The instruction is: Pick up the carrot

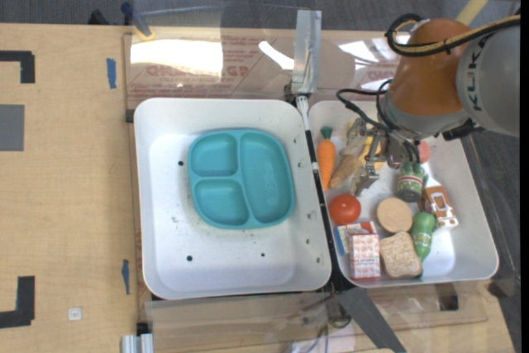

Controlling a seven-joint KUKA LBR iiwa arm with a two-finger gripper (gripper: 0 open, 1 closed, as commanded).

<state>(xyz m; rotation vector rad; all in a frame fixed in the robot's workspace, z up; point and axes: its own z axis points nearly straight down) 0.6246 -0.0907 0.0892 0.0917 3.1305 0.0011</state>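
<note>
A grey robot arm reaches over the right bin (483, 256), its claw (374, 159) low among crowded toy food. Whether the claw is released or clenched cannot be made out; wrist and cables hide it. The carrot (326, 163) lies just left of the claw, against the bin's wall, apart from it. A tomato (345, 207) sits below-left. The teal plate (242, 178) rests farther left.
</note>
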